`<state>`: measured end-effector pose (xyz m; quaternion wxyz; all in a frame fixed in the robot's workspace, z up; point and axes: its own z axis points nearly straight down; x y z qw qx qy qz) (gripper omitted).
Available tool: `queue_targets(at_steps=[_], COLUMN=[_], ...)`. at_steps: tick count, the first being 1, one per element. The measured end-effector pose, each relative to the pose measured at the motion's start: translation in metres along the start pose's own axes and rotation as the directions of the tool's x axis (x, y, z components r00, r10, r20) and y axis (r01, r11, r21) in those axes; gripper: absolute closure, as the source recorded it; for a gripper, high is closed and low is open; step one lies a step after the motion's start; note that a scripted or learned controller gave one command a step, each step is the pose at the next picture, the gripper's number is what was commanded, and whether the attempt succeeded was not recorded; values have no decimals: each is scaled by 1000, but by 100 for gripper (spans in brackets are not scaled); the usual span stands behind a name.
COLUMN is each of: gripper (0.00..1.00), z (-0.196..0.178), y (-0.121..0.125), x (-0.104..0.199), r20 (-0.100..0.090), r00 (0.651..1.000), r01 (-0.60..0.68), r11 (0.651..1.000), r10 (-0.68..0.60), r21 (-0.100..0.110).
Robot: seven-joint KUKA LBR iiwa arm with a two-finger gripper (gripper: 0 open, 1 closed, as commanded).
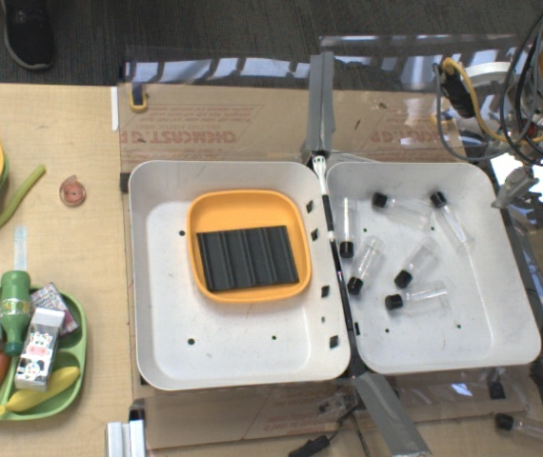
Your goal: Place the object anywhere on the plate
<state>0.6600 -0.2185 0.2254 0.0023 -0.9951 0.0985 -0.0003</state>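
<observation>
You can read one piece of text: red block lettering on the brown cardboard sheet (214, 127) behind the left bin, printed upside down and mirrored from this angle; it appears to spell "CHEMCRAFT", though you can't be sure of every letter. Finer red lines beneath it are too small to read. The food packages on the green plate (67, 374) carry patterns, nothing legible.

Orange plate (249, 212) looks smooth matt plastic, with a ribbed matt black insert (249, 259) on it. At 3 o'clock of it, clear glossy plastic tubes (422, 260) with black caps; both bins (167, 341) smooth white plastic, on brown cardboard (214, 127).
</observation>
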Motion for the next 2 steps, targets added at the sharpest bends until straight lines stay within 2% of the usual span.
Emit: queue_targets(at_steps=[1,2], gripper=[0,100], z=[38,28], y=[1,-4], x=[0,1], r20=[1,-1], r00=[1000,1000], r01=[1,5], r11=[1000,1000], r10=[-1,-5], r21=[0,4])
